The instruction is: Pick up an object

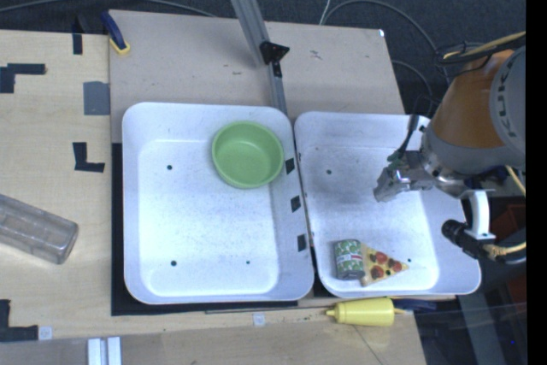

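A green bowl [248,154] sits upright at the back right of the left bin [154,209]. In the right bin [342,150], near its front edge, a small green can [347,258] lies on its side, touching a pizza-slice toy [381,264] to its right. My gripper [386,186] hangs over the right bin's right half, behind and above the can and the pizza slice and apart from both. Nothing shows between its fingers.
A yellow bottle [364,313] lies on the bench just in front of the right bin. A clear plastic cylinder [34,229] rests at the far left. A grey metal pole [248,4] slants across the back, ending between the bins.
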### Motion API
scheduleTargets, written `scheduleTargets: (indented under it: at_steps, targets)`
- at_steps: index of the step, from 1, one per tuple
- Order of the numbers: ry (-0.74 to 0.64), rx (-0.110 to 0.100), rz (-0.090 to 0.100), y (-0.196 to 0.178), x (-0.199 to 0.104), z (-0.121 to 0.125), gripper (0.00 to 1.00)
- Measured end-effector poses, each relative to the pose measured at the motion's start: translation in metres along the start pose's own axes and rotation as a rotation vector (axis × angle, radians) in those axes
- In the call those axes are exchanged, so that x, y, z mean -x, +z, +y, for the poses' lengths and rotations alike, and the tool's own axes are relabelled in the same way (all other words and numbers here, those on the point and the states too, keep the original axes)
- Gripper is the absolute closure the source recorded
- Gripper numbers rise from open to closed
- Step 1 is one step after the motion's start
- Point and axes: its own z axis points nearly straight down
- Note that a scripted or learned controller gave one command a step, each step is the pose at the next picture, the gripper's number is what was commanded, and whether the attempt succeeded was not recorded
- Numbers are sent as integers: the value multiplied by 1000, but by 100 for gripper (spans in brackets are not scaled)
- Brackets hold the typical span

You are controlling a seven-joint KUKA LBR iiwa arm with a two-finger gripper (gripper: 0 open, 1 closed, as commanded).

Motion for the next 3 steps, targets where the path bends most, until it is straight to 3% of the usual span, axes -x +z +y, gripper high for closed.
scheduleTargets:
  at_steps: [2,3]
  targets:
    - [1,2,-1,-105,-1,-3,100]
    - [-4,-5,1,-90,-56,1,100]
